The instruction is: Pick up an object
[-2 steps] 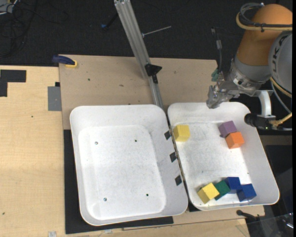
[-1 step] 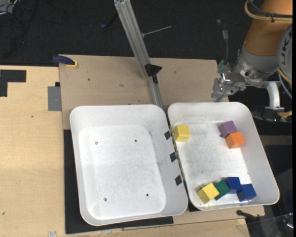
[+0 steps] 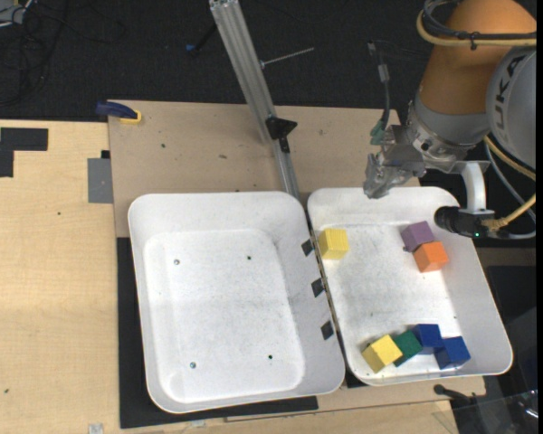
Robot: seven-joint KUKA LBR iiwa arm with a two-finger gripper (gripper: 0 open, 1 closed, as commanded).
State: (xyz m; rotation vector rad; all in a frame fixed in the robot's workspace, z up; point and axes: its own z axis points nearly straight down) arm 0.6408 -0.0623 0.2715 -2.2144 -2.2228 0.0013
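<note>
Blocks first, right shallow white plastic bin [image 3: 489,319]: near edge has a small yellow cube [image 3: 381,352], green cube [image 3: 407,344] and two blue cubes [image 3: 440,344] bunched in a row running left-right. Further back, orange cube [image 3: 431,257] touching purple cube [image 3: 417,235]; second yellow cube [image 3: 334,243] at left wall. Grey metal two-finger gripper [image 3: 378,186] hangs over far rim, probably carrying nothing; finger gap unreadable.

Single fixed view, mounted above the bench [image 3: 208,143], looking down at a slant. Both white bins framed whole: left bin [image 3: 163,215], right bin [image 3: 489,319]. Moderate distance. Arm [image 3: 475,52] entering from frame right.
</note>
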